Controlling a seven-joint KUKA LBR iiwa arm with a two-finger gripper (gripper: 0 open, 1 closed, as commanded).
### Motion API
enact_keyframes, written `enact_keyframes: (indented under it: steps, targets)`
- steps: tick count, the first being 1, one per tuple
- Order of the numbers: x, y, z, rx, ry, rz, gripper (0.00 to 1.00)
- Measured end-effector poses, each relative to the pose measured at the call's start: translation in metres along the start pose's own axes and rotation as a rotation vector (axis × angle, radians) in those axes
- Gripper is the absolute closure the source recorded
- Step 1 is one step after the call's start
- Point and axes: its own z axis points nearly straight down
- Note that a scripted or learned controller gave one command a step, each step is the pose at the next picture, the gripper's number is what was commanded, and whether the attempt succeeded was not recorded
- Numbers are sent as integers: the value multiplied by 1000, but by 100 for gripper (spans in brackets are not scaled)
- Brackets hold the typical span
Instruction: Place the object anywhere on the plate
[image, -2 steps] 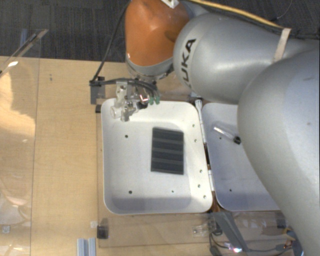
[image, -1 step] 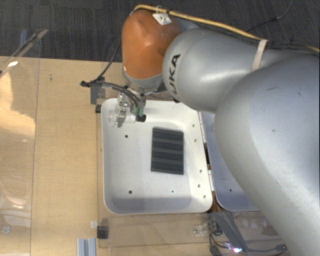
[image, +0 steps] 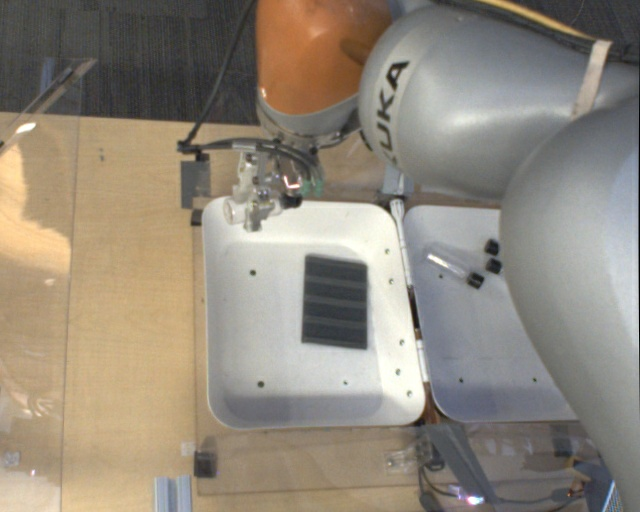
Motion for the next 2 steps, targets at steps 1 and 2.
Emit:
enact_keyframes:
  steps: [1,2]
  targets:
    - [-5,-2,60,2,6,330,100]
    - [1,0,0,0,1,10,100]
